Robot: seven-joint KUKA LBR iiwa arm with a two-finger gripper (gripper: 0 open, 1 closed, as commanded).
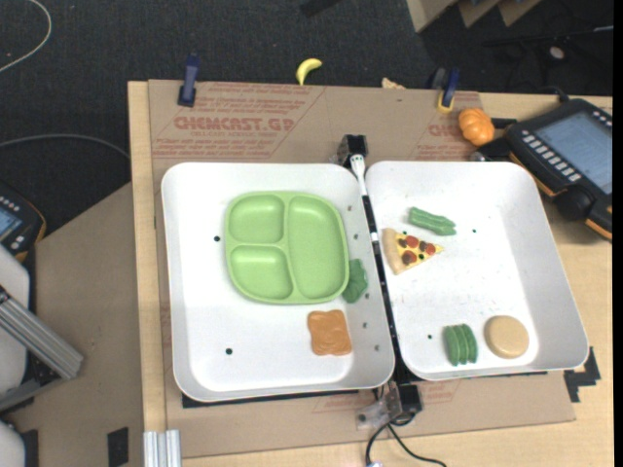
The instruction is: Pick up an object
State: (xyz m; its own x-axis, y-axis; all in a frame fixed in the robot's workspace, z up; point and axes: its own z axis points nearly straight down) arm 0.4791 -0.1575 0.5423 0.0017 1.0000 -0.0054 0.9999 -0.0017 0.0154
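The left bin (190,261) holds a green divided plate (287,246), an orange waffle-like toy (329,333) below it, and a small dark green piece (355,280) beside the plate's right edge. In the right bin (526,222) lie a green bean pod (431,222), a pizza slice (411,249), a second green pod (459,343) and a round tan cookie (507,337).
A yellow banana toy (308,68) and an orange fruit toy (476,125) lie on the cardboard behind the bins. Blue clamps (188,81) hold the board. A black handheld controller (569,154) rests at the right.
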